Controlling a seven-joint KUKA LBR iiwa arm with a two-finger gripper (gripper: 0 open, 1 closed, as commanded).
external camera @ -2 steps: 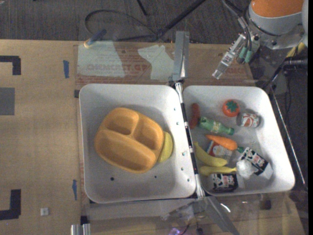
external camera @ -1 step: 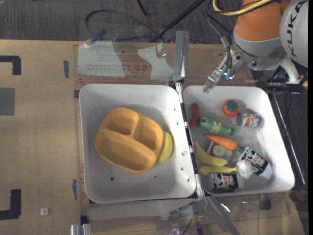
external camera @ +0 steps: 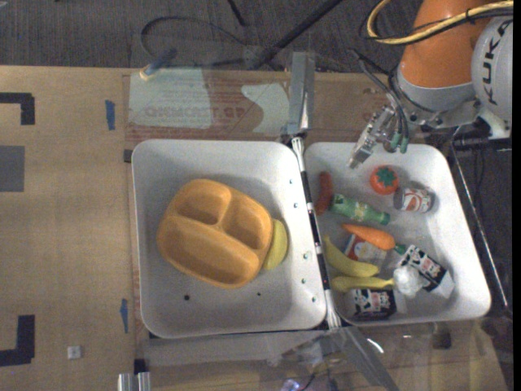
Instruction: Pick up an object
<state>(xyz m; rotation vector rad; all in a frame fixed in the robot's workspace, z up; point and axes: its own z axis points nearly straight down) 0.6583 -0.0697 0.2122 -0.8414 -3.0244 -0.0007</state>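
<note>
Milk cartons (external camera: 376, 302): closest to you, at 6 o'clock in the right bin (external camera: 464, 296). One lies flat, the second carton (external camera: 426, 267) is tilted just beside it, with a crumpled white wad (external camera: 406, 280) between them. They're packed tight, so I reckon a grab here would be messy.

Bananas (external camera: 348, 261): two of them lying against the divider at about 8 o'clock, probably slid down there. The wall leaves you little finger room.

Carrot (external camera: 370, 236): dead centre, lying on top of a small packet (external camera: 366, 252). It's raised and has space round it, so probably your easiest pick.

Green bottle (external camera: 358, 211): on its side just past the carrot, pointing toward 3 o'clock.

Sausage (external camera: 325, 191): at 10 o'clock, standing along the divider.

Can (external camera: 413, 199) and tomato (external camera: 384, 179): at 1 o'clock, near each other, both with space around them.

Left bin (external camera: 155, 169): the yellow tray (external camera: 215, 231) is upside down over a yellow plate (external camera: 278, 244), which pokes out at 3 o'clock. Too wide to pinch, I'd guess.

Gripper (external camera: 364, 150): far end, hanging over the rim at 11 o'clock, just short of the tomato. Nothing is between the fingers, but honestly I can't tell how far apart they are from this angle.
</note>
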